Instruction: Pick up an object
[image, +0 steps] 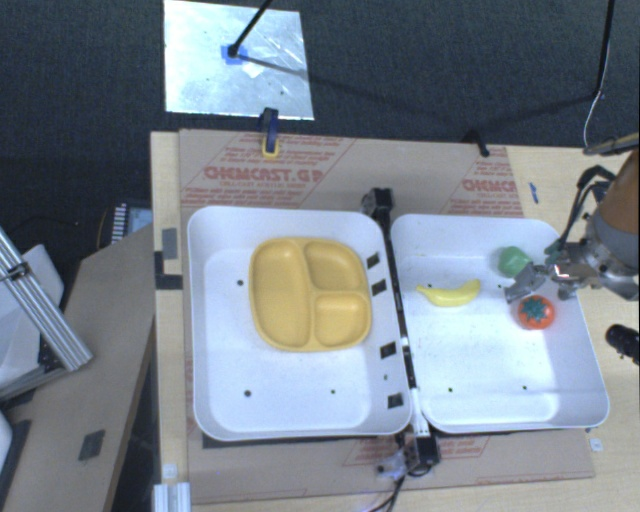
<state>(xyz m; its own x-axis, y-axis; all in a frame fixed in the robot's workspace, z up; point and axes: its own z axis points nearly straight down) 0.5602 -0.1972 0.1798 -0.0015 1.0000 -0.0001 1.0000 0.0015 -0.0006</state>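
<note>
Hand (540, 280) sat between green object (514, 261) above-left and tomato (535, 313) just below; finger state unclear.

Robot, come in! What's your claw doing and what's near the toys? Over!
Gripper low over right bin, between green object and red-orange ball. Nothing seen held. Banana loose to the left. Yellow tray in left bin, out of the way.

One fixed camera looks down at a slant over both bins (300, 225).
</note>
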